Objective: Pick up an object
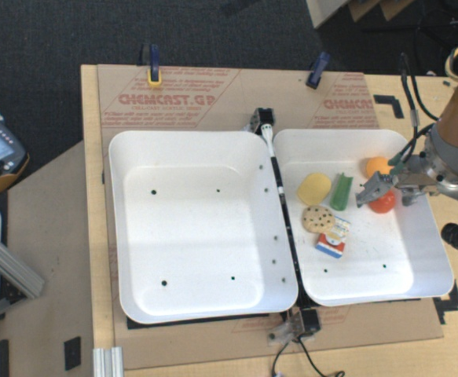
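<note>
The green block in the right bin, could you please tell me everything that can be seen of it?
The green block is a small, slim, oblong piece of plain matte green. It lies flat on the floor of the right bin, its long axis running nearly up and down the view with a slight tilt. The yellow round piece sits right beside it on the left, touching or nearly so. The gripper is just to its right, apart from it. No markings can be made out.

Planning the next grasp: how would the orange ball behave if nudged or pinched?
The orange ball looks round and smooth, so it would probably roll when nudged. It lies near the right bin's far wall, which might stop it. Fingers may slip off its curve.
</note>
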`<state>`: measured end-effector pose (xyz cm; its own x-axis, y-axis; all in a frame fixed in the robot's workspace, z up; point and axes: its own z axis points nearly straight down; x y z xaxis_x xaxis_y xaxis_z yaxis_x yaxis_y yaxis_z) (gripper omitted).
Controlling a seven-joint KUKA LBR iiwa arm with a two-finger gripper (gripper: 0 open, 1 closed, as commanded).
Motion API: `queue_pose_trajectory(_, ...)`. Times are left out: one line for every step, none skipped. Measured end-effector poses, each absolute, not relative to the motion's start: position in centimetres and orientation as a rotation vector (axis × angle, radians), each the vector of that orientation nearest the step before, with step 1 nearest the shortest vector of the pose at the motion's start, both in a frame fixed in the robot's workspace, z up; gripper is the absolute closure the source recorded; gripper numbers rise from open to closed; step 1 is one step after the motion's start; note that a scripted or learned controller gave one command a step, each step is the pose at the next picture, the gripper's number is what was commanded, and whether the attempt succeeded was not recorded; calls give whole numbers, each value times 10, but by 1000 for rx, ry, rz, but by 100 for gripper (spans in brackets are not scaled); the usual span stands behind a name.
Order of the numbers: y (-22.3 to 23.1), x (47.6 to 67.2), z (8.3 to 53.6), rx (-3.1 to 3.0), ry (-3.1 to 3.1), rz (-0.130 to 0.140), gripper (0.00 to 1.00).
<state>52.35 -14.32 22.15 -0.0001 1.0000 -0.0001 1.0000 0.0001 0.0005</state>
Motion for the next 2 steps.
queue_pose_trajectory(-102,475,97,2231,2234,-11,0)
queue_pose_trajectory(-107,503,217,2210,2215,12,0)
